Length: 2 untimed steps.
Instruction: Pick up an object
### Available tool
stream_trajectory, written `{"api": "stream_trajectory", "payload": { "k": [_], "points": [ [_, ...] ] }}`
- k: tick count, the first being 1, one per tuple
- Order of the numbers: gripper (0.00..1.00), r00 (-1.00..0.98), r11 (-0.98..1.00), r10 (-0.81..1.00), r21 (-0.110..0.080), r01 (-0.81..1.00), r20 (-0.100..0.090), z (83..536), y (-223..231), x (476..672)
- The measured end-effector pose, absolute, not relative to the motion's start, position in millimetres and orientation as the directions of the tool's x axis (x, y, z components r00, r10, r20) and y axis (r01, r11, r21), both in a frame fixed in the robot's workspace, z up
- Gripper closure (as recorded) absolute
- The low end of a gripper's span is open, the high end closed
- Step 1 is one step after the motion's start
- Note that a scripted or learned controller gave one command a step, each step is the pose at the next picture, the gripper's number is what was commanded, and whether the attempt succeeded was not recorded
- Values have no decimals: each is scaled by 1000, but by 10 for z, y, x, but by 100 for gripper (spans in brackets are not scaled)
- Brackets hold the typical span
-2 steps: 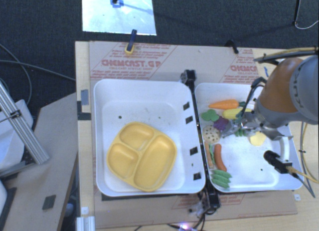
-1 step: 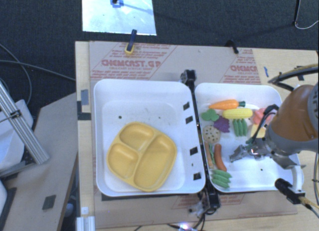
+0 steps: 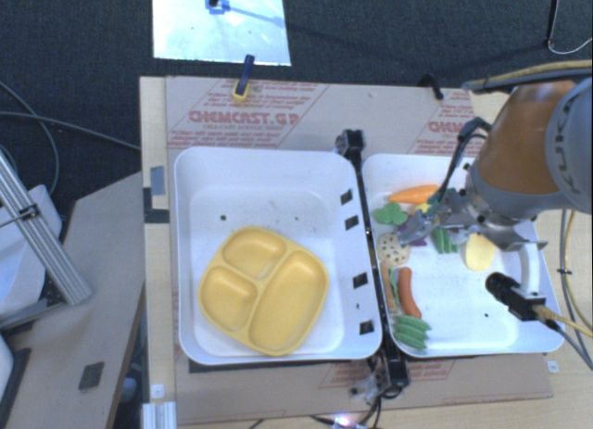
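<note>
The arm's jaws sit low over the left part of the right bin, among toy foods; whether they are open or closed cannot be told. A carrot lies just above them, long axis left to right. Below, a sausage runs top to bottom. The left bin holds a yellow divided plate.

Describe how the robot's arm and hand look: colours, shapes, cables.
The arm is thick and rounded, grey with a broad orange band above the wrist. A thin black cable loops along its near side toward the wrist. The hand is a small, dark metallic assembly over the right bin. A black cylindrical part juts out below the wrist.
</note>
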<state>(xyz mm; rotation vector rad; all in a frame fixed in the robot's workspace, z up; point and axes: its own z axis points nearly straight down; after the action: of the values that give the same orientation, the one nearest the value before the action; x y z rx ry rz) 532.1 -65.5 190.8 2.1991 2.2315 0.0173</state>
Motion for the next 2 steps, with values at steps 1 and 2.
{"api": "stream_trajectory", "payload": {
  "k": [1,2],
  "points": [
    [0,-9,9,1000,-3,1000,3,1838,-156,4851],
    [0,-8,8,1000,1,1000,1,1842,164,4868]
  ]
}}
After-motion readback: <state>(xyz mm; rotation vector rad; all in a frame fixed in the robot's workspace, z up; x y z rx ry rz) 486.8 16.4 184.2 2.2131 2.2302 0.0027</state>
